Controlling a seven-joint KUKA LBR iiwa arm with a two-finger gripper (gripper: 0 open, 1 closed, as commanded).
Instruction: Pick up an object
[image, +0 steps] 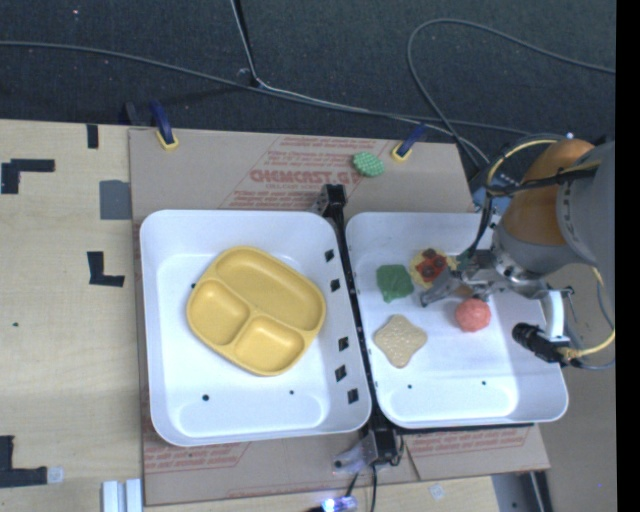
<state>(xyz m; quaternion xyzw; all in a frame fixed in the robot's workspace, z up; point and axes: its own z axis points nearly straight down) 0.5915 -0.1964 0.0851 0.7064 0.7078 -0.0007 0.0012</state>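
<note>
1. The gripper (447, 290) is low in the right bin (520, 400), its grey fingers reaching leftward from the wrist; from this slant I cannot tell whether it is open, closed, or gripping anything.
2. Three small things crowd it: a red and yellow item (433, 264) just above its tip, a red ball (473, 315) just below and to its right, and a green piece (394, 282) a little to the left. Nothing shows clearly between the fingers, so I judge no pick is confirmed yet.
3. A tan, flat, lobed piece (400, 340) lies apart from the rest, nearer the bin's front, with bare white floor around it. That spacing would likely make it the easier target.
4. The arm (545, 215) comes in over the bin's right wall, which explains why the gripper works the right-hand cluster.
5. The left bin (160, 330) holds a yellow divided tray (256, 309), set at an angle, well apart from the gripper.
6. Both bins sit on a cardboard sheet (290, 170) clamped to the tabletop (60, 330), probably to keep them from sliding. A small green object (368, 164) rests on the cardboard behind the bins.
</note>
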